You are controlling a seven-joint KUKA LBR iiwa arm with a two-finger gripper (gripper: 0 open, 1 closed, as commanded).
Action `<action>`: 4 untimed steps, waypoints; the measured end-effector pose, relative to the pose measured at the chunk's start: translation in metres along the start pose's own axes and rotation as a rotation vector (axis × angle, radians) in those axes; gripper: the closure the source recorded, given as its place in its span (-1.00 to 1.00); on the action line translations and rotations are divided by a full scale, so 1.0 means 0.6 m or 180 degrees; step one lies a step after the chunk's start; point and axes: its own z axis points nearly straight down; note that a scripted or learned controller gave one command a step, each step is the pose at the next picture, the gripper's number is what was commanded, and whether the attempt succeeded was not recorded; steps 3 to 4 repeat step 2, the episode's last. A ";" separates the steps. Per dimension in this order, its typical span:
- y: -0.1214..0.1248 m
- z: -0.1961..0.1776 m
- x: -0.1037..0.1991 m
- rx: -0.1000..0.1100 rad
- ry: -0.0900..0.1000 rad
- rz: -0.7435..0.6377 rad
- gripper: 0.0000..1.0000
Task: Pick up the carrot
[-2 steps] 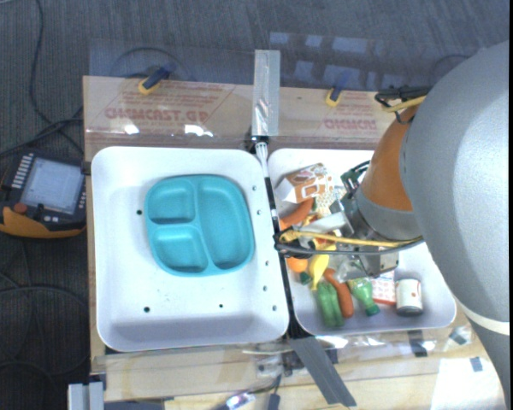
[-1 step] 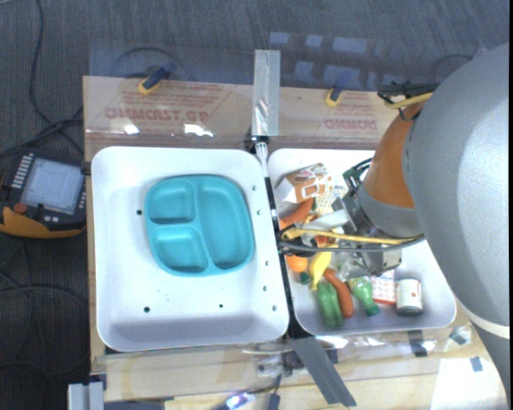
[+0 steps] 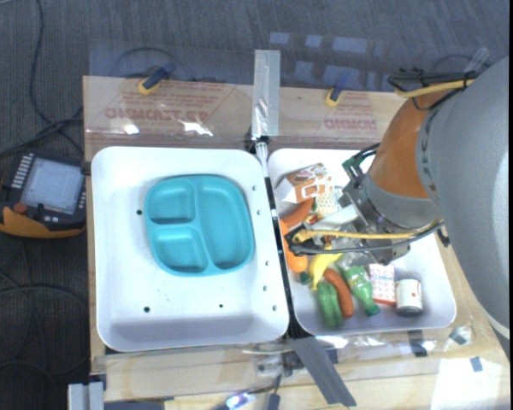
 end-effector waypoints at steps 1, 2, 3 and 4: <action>-0.035 -0.054 0.012 -0.0003 0.0003 0.0384 1.00; -0.035 -0.054 0.012 -0.0003 0.0002 0.0385 -1.00; -0.035 -0.054 0.012 -0.0003 0.0002 0.0385 -1.00; -0.035 -0.054 0.012 -0.0003 0.0002 0.0385 -1.00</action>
